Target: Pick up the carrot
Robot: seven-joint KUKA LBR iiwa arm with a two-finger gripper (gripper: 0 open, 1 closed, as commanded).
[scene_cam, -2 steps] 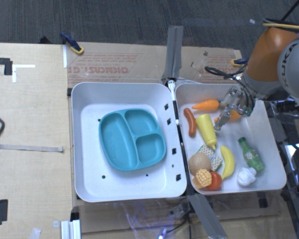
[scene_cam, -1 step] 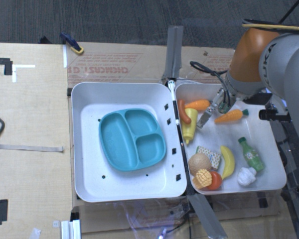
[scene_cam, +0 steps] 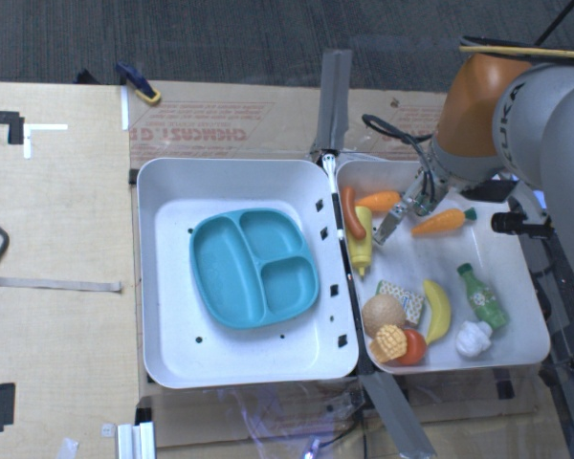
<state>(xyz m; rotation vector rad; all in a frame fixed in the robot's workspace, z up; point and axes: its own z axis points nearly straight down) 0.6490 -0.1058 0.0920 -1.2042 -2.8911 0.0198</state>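
Hovering low in the upper part of the right bin (scene_cam: 536,352), your pincer (scene_cam: 402,213) hangs with its fingers parted and nothing between them. You find the carrot (scene_cam: 442,222) just right of it in the frame, lying on the bin floor with its green top pointing right, near the fingertips but, as far as you can tell, not yet between them. Just left of the pincer lie a second orange piece (scene_cam: 378,200) and a yellow bottle (scene_cam: 363,240). Lower in the same bin you see a banana (scene_cam: 439,309), a green bottle (scene_cam: 482,297) and a corn cob (scene_cam: 389,339). The left bin (scene_cam: 163,285) carries a blue divided plate (scene_cam: 255,268). By your reading, the approach is nearly made; closing on the carrot and lifting it remain.
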